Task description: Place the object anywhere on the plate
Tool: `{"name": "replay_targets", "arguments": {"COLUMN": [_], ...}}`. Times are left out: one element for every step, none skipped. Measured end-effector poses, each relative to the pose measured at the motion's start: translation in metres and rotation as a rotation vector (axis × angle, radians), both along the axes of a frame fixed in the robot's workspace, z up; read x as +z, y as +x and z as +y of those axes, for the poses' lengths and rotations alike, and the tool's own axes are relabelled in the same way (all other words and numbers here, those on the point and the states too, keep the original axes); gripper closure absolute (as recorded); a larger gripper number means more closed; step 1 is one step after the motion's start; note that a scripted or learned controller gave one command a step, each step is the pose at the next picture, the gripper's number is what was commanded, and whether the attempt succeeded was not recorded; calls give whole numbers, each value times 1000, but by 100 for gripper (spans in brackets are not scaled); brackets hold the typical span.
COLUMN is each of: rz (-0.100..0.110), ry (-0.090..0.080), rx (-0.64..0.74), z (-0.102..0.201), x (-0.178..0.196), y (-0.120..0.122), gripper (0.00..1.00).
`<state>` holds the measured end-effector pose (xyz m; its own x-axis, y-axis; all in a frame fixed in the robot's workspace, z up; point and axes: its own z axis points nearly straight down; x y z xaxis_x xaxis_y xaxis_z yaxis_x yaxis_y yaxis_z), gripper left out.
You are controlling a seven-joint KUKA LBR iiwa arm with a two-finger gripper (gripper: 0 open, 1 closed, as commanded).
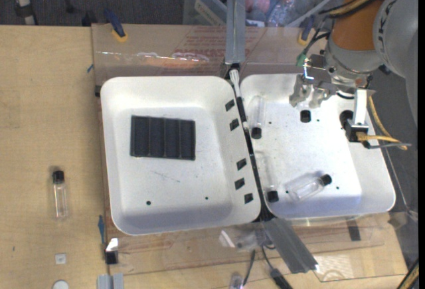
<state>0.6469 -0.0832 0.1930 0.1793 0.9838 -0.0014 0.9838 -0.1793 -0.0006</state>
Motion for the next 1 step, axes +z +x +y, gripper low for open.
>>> {"name": "replay_targets", "arguments": {"rz": [-1], "ry": [0], "rx": [-252], "z": [42], "x": [102], "y": [-37], "gripper": [100]}}
